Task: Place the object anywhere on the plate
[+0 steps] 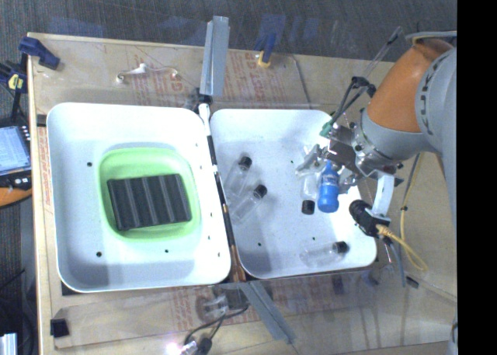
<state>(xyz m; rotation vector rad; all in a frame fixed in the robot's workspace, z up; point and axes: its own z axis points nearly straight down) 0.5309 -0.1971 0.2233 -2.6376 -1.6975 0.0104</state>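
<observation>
Looking down, we see a blue bottle (328, 190) upright between the gripper (330, 172) fingers, pinched, over the right bin (272, 260). Clear vials (247, 190) lie scattered on that bin's floor. A green plate (147, 161) carrying a dark ridged block (147, 200) sits in the left bin (70, 190).

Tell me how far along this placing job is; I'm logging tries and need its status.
Done: nothing yet; the green plate in the left bin carries just its dark ridged insert. In hand: the gripper is over the right bin, with a blue bottle right below it; whether it is gripped is unclear. Left: carrying an object across and setting it on the plate.
</observation>
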